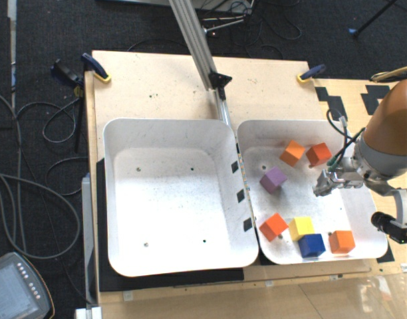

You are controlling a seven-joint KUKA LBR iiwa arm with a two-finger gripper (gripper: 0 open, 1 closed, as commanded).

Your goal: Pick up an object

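The right bin [257,133] holds several small blocks. A purple block [273,179] lies near its left side, an orange block [292,153] and a red-orange block [318,154] toward the back. Along the front sit a red-orange block [274,226], a yellow block [300,228], a blue block [312,245] and an orange block [342,241]. My gripper [324,184] reaches in from the right and hangs over the middle of the right bin, just below the red-orange block at the back. I see nothing between its fingers.
The left bin [170,191] sits beside the right one, sharing a raised rim. A metal pole [193,35] slants from the top of the view down to the bins' junction. Clamps sit at the bench's back corners, cables on the floor at left.
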